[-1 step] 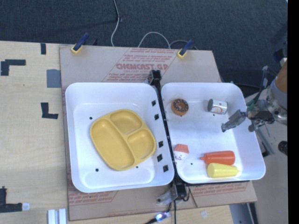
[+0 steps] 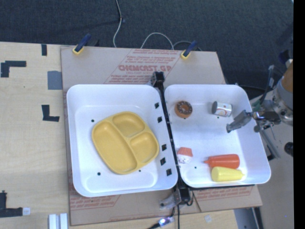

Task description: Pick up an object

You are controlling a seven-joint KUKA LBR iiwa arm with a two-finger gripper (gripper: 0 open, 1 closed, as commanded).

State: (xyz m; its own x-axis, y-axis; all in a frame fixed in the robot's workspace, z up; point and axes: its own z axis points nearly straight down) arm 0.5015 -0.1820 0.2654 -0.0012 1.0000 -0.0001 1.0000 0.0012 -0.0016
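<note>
The fingers [image 2: 237, 123] hang just right of the can [image 2: 221, 109]; I cannot tell their state.

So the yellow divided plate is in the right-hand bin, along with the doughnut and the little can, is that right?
Not quite. The camera view shows the yellow divided plate lying alone in the left bin. The doughnut and the little can are indeed together in the right bin.
</note>
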